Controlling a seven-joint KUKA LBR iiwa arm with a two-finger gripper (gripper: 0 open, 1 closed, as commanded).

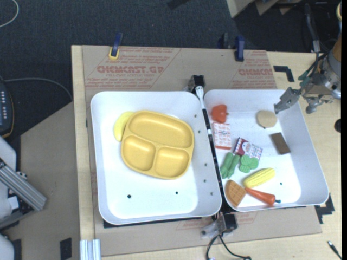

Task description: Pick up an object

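Right bin, beige disc just beside open gripper

My hand hangs over the right bin's far right edge, fingers spread apart with nothing between them, near a round beige piece. That bin also carries a brown block, a tomato, a red-and-white packet, a corn cob and a carrot. In the left bin lies a yellow divided plate.
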